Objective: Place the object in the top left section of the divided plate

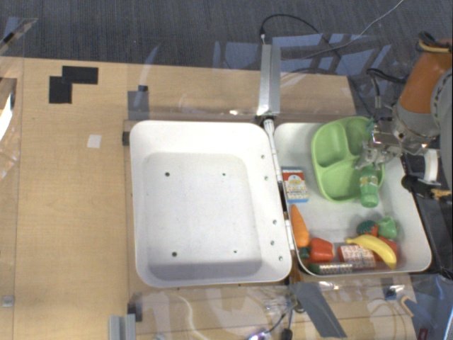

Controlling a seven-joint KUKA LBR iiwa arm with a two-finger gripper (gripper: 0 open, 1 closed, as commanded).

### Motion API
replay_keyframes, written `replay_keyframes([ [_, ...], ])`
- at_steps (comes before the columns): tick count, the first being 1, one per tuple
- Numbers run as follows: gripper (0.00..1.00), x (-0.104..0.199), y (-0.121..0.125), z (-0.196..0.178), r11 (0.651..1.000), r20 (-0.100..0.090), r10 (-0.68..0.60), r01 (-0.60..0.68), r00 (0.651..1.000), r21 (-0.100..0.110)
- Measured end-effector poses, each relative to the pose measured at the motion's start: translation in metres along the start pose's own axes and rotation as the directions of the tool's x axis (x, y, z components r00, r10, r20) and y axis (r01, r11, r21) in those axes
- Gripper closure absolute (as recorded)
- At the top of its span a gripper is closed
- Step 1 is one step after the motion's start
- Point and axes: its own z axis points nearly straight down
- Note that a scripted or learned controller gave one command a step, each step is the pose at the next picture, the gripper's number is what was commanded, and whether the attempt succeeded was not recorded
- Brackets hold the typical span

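The green divided plate (333, 163) lies in the back of the right bin (422, 257), its sections bare. A small green bottle (369, 190) is at the plate's right rim, over the near section. My gripper (370, 159) hangs directly above the bottle's top, over the plate's right side. The gripper's metal tip meets the bottle's upper end, and I cannot make out a grasp. The plate's top left section (328, 146) is to the left of the gripper.
The left bin (141, 190) sits beside the right one. In the right bin's front lie a carrot (300, 226), a red pepper (320, 248), a banana (376, 248), a green toy (386, 227) and a packet (354, 256). A small card box (294, 185) lies left of the plate.
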Motion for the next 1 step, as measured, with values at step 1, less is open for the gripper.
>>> replay_keyframes([
  [1, 0.00, 0.0000, 0.0000, 0.0000, 1.000, 0.000, 0.000, 0.000, 1.000, 0.000],
])
